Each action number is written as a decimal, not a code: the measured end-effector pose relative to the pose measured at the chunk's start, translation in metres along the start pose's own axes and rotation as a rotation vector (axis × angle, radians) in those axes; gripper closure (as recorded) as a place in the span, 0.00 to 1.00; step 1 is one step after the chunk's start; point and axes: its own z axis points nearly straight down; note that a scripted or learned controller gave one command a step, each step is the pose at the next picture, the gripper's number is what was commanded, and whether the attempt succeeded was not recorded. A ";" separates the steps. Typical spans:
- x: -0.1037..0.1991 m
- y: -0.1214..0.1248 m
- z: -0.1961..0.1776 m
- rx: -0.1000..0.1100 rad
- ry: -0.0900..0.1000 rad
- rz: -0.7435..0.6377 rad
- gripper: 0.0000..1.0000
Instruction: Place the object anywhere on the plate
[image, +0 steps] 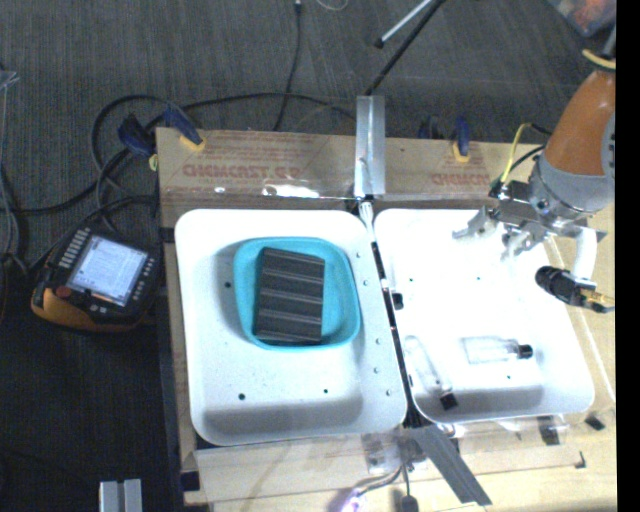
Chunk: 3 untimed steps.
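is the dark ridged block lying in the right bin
No, the dark ridged block lies on the blue plate in the left bin.

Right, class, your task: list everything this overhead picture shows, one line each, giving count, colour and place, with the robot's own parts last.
Bins: 2, white; left bin, right bin, side by side on the bench.
Plate: 1, light blue, in the left bin.
Ridged block: 1, dark grey, lying on the plate.
Small clear object: 1, see-through with a dark tip, in the right bin.
Handheld controller: 1, orange and black with a lit screen, on the floor left of the bench.
Clamps: 2, blue, at the bench's back edge.
Arm: 1, grey with orange band, at right.
End effector: 1, metallic, above the right bin's far edge.
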 end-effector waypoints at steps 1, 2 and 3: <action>0.000 0.000 0.000 0.000 0.000 0.000 0.00; -0.014 -0.087 -0.041 0.000 0.003 0.069 0.00; -0.047 -0.120 -0.109 -0.001 0.000 0.139 0.00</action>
